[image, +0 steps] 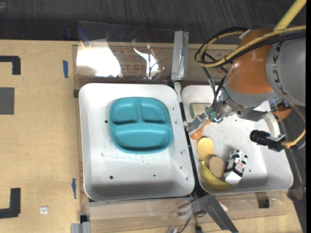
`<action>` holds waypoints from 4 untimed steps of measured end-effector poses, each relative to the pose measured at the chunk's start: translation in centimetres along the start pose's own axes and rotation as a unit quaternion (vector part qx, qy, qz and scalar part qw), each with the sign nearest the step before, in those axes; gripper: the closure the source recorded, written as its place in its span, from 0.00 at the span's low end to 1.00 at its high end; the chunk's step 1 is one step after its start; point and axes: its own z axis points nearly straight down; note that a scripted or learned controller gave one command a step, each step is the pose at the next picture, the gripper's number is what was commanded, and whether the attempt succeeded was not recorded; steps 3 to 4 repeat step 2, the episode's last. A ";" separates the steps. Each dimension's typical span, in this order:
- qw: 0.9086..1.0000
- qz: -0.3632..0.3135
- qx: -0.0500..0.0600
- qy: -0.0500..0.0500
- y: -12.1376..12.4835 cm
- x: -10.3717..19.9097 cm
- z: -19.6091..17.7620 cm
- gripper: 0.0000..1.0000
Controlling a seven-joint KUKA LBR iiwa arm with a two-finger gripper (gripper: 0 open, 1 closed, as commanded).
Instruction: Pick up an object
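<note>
A: Where's the pickable stuff?

B: Right bin (279, 178), all of it toward the near edge. Yellow round piece (205, 147), a tan disc (216, 166) just below it, a banana (214, 180) curving under both along the bin's near wall, and a small black-and-white cow-pattern box (236, 163) touching the disc's right side. An orange piece (195, 134) sits at the bin's left wall, a green-patterned item (198, 110) toward the far-left corner.

A: Gripper?

B: Gripper (212, 115) hangs over the far-left part of the right bin, next to the divider. Can't tell how it's set; the wrist and cables sit over it from this angle. Nothing visibly held.

A: So which way is the cluster from it?

B: Toward the near edge of the table and slightly right. The orange piece and the green item look nearest, just beside the gripper. The yellow piece comes next. Banana's long axis runs roughly left-right along the near wall, so I'd guess a grasp across it needs the wrist turned.

A: Left bin?

B: Left bin (97, 178) has a teal divided plate (141, 123) lying flat mid-bin, well apart from the gripper.

A: Progress?

B: My read: pick not made yet.
</note>
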 end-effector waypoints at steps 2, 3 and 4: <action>0.996 -0.089 0.000 -0.005 -0.2 -8.7 7.9 0.00; 0.996 -0.089 0.000 -0.005 -0.2 -8.7 7.9 0.00; 0.996 -0.089 0.000 -0.005 -0.2 -8.7 7.9 0.00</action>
